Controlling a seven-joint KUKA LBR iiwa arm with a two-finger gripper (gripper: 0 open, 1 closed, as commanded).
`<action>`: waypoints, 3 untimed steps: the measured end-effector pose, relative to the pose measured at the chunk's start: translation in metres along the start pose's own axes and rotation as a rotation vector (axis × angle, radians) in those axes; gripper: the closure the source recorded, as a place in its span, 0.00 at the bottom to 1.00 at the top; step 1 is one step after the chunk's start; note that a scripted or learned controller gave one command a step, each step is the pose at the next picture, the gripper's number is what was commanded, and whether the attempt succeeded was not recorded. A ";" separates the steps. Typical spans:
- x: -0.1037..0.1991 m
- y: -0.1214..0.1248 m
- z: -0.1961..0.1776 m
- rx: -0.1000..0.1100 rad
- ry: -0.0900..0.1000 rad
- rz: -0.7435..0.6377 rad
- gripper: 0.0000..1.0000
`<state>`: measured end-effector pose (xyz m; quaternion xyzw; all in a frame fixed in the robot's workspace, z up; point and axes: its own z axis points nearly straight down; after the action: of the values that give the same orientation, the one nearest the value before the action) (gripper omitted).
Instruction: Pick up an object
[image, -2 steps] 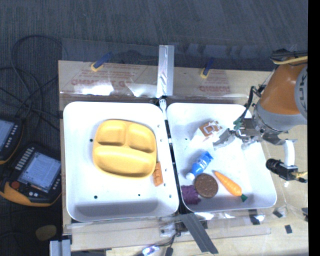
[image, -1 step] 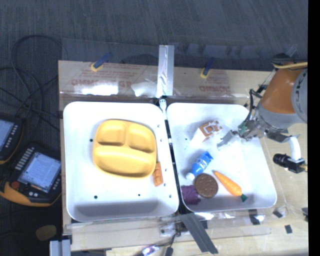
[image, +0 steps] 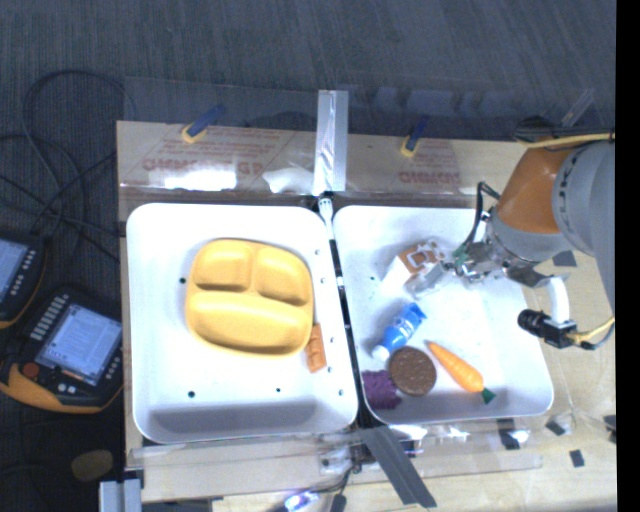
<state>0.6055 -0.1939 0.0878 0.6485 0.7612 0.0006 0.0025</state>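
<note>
Overhead, the arm (image: 560, 205) comes in from the right edge, grey with its orange band, and bends down into the right bin (image: 520, 330). Its gripper (image: 432, 281) sits low in the upper middle of that bin, and whether it is open or closed cannot be told, since the tip is small and blurred against the white floor.

Just up and left of the gripper lies a small brown and white packet (image: 420, 256), touching or nearly touching it. Below and slightly left of the gripper a blue bottle (image: 397, 330) lies tilted, white cap toward the lower left. Further below, a brown disc (image: 412, 370) rests near the bin's front, with a purple lump (image: 378, 385) just to its left and a carrot (image: 458, 366) just to its right, green end pointing to the lower right.

Well to the left of the gripper, past the divider, the left bin (image: 160, 400) holds a yellow tray (image: 250, 296) with compartments, and a small orange piece (image: 316, 349) leans at the tray's right side by the bin wall.

Both bins rest on a pale wooden bench (image: 590, 440), with clear plastic sheeting (image: 230, 160) behind them held by blue and yellow clips. Dark carpet (image: 300, 45) surrounds the bench, with black cables (image: 60, 210) and a handheld controller (image: 65, 355) on the floor at far left.
</note>
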 end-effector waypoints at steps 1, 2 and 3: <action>0.035 0.068 0.001 0.018 0.001 -0.159 0.00; 0.053 -0.012 -0.001 -0.002 -0.002 0.008 0.00; 0.093 -0.091 -0.002 -0.006 -0.001 0.039 0.00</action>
<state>0.5013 -0.1161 0.0889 0.6632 0.7484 0.0028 0.0048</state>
